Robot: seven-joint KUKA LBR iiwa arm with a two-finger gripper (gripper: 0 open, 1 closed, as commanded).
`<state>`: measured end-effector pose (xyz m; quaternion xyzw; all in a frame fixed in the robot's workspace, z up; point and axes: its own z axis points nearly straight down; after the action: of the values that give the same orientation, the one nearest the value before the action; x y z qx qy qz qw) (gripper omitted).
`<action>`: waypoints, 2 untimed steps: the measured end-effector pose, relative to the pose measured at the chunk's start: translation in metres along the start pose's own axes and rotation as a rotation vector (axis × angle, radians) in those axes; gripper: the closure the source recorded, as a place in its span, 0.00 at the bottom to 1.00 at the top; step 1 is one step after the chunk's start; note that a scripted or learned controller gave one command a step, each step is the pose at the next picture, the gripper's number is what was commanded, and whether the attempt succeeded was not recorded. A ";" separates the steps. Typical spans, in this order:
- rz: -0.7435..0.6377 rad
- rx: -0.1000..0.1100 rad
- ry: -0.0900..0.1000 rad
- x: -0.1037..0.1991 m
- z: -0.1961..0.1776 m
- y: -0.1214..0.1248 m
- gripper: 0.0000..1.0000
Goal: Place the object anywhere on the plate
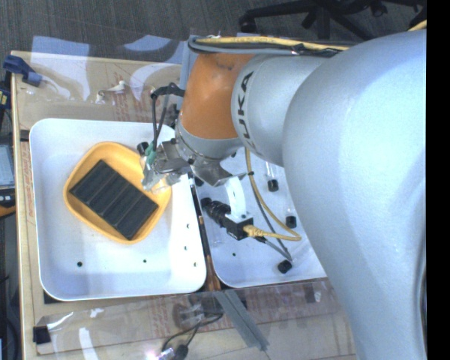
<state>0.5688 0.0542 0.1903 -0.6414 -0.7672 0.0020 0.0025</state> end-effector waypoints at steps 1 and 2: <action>-0.070 0.001 0.000 0.004 -0.002 -0.020 1.00; -0.162 0.002 0.000 -0.001 0.001 -0.029 1.00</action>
<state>0.5406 0.0486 0.1897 -0.5774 -0.8165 0.0027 0.0035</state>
